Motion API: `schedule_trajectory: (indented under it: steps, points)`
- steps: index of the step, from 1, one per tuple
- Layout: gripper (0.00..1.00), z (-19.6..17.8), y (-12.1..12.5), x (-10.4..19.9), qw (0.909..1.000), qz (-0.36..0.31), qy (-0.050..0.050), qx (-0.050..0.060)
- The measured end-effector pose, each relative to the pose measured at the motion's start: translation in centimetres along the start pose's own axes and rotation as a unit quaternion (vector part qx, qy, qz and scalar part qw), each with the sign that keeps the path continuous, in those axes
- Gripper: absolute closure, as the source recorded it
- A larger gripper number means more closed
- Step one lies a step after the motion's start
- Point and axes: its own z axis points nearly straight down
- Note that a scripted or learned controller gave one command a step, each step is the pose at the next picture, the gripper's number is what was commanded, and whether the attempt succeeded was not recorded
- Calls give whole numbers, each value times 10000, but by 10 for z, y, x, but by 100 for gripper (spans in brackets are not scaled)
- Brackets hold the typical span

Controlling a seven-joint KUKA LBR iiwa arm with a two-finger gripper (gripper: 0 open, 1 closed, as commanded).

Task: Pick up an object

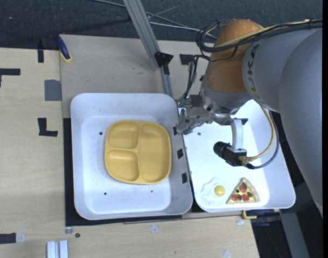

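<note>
The gripper (pixel 189 118) hangs over the right bin (pixel 276 195); whether it grips anything cannot be told. A yellow divided plate (pixel 137 151) lies left of it, a toy fried egg (pixel 214 191) and pizza slice (pixel 243 192) below.

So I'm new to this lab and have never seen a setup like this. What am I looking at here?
One camera looks down at a slant on a bench with two shallow white bins. The big grey shape with the orange band is a robot arm reaching in from the right; its gripper hangs near the wall between the bins. The left bin holds a yellow divided plate. The right bin holds a toy fried egg and a toy pizza slice near its front edge. I see nothing between the fingers.
</note>
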Motion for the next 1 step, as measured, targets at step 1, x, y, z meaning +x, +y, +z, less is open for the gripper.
schedule_trajectory:
  steps: [1]
  points:
    - [100,-7,10,60,10000,-7,6,-10]
